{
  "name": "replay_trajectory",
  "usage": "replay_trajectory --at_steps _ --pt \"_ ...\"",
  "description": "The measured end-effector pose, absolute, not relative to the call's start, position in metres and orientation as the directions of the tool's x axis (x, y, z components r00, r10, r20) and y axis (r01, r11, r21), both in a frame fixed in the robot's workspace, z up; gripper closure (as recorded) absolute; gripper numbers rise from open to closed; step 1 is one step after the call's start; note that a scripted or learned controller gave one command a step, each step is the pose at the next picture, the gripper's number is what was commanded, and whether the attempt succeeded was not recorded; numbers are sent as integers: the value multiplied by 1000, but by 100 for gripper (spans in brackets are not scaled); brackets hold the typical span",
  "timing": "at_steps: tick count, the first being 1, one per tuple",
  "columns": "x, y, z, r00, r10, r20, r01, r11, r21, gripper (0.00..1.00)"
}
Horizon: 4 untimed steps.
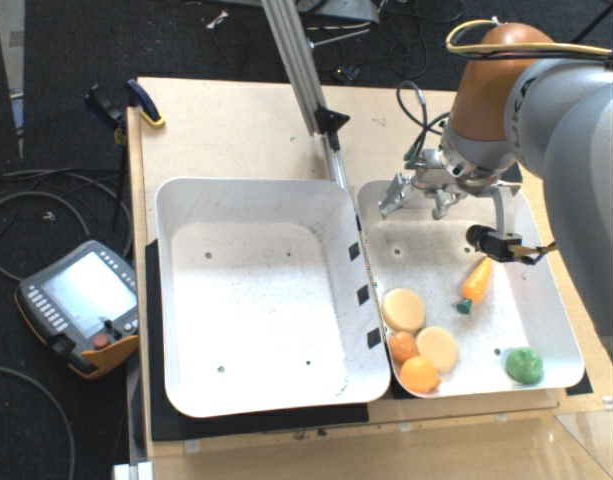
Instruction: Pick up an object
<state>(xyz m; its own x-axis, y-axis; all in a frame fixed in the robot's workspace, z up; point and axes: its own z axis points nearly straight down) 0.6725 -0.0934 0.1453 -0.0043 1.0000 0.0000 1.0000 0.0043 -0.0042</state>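
- The gripper (418, 196) hangs over the upper left part of the right bin (558, 298), a little right of the middle of the frame.
- Its two metal fingers (394, 198) are spread apart with nothing between them, so it is let go and holds nothing.
- The toys all lie lower in the frame than the gripper, in the bottom half of the same bin.
- The carrot (476, 282) is the nearest toy, I think. It lies down and to the right of the gripper, with bare bin floor between them.
- The carrot is long and thin. It points from upper right to lower left, with its small green end at the bottom.
- To pinch it, I think the fingers need to close across its thin middle, not along its length.
- A black piece of the arm (492, 241) sits just above the carrot's top end.
- Straight below the gripper, near the bottom edge, sits a tight bunch: a pale round toy (404, 309), a small orange toy (403, 346), another pale round toy (437, 348) and an orange ball (419, 374). They touch each other and crowd the bin's left wall.
- A green toy (524, 365) sits alone in the bottom right corner, well apart from the gripper.
- The left bin (176, 268) lies to the left of the gripper.
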Motion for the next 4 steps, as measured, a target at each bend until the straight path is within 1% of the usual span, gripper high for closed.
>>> replay_trajectory --at_steps 1,2,3,4 --pt "672 -92 92 -4 1000 0 1000 4 -4 0" --pt "674 -92 106 -5 1000 -1 1000 5 2 100" --pt "673 -99 168 1 1000 -2 1000 -1 8 100" --pt "674 -101 233 -2 1000 -1 1000 2 9 100"
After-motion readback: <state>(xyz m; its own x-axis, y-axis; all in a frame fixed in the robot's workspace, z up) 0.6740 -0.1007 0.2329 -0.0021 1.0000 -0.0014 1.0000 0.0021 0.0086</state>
